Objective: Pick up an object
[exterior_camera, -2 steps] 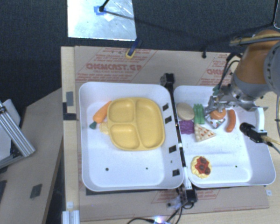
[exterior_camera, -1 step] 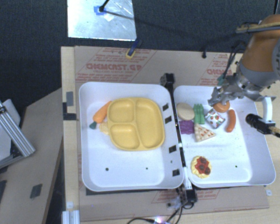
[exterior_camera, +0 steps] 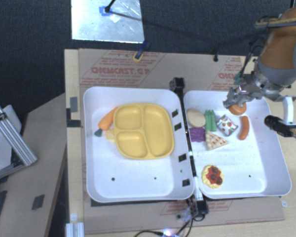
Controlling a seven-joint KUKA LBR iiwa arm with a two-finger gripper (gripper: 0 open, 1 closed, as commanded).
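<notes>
My gripper (exterior_camera: 235, 100) hangs over the back of the right bin (exterior_camera: 246, 181), reaching in from the right. A round orange-red toy (exterior_camera: 238, 109) sits right at its tip, partly hidden by it. I cannot make out whether the toy is held. Toy food lies nearby in the same bin: a red-and-white patterned block (exterior_camera: 227, 126), a red sausage (exterior_camera: 243, 128), a pizza slice (exterior_camera: 215, 142), a green piece (exterior_camera: 210, 120), a beige bun (exterior_camera: 196, 117), a purple piece (exterior_camera: 197, 134) and a yellow round with red sauce (exterior_camera: 213, 176).
The left bin (exterior_camera: 96, 181) holds a yellow divided plate (exterior_camera: 140, 131) with an orange carrot (exterior_camera: 107, 118) at its left edge. A black divider (exterior_camera: 183, 132) runs between the bins. A black-and-white fixture (exterior_camera: 283, 122) juts over the right bin's right rim.
</notes>
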